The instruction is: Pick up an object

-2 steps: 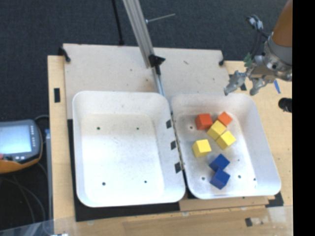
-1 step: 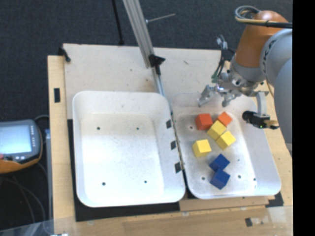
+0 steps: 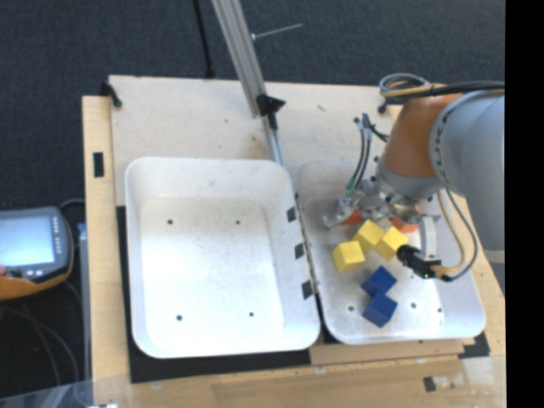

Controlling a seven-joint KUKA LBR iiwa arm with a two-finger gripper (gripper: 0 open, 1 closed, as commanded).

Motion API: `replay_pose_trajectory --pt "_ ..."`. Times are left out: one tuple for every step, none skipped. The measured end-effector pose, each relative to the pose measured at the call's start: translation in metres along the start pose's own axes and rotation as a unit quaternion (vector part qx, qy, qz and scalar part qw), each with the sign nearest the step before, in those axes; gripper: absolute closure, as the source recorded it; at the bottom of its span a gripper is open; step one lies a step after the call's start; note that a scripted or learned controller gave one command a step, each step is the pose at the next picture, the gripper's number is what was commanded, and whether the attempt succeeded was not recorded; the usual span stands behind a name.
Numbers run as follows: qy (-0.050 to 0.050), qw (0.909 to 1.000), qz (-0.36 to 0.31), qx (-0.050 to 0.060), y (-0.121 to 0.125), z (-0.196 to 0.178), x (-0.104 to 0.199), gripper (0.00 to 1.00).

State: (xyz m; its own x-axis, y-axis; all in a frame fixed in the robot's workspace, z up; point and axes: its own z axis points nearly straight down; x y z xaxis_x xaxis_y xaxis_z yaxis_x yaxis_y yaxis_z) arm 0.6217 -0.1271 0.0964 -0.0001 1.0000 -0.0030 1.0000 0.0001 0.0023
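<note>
The arm reaches down into the right bin (image 3: 459, 313), and its gripper (image 3: 374, 213) hangs over a cluster of blocks near the bin's middle. Three yellow blocks lie there: one at the left (image 3: 348, 255), one in the middle (image 3: 371, 234) and one at the right (image 3: 393, 243). Two blue blocks sit toward the bin's front, one (image 3: 379, 280) above the other (image 3: 380, 310). A bit of orange-red (image 3: 351, 217) peeks out under the wrist, mostly hidden. The wrist body covers the fingertips.
The left bin (image 3: 217, 257) lies beside the right one, with a dark divider strip between them. A slanted aluminium pole (image 3: 242, 49) rises from the bench behind the bins. A handheld pendant (image 3: 30, 249) sits off the bench at the left.
</note>
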Motion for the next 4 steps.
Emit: replay_pose_trajectory --pt "0.001 1.0000 -0.002 -0.002 0.037 -0.013 -0.004 0.00" --pt "0.002 1.0000 -0.001 -0.001 0.036 -0.023 -0.005 1.00" --pt "0.001 1.0000 0.001 -0.004 0.011 -0.010 -0.028 1.00" --pt "0.002 1.0000 -0.004 -0.002 -0.032 -0.118 0.047 1.00"
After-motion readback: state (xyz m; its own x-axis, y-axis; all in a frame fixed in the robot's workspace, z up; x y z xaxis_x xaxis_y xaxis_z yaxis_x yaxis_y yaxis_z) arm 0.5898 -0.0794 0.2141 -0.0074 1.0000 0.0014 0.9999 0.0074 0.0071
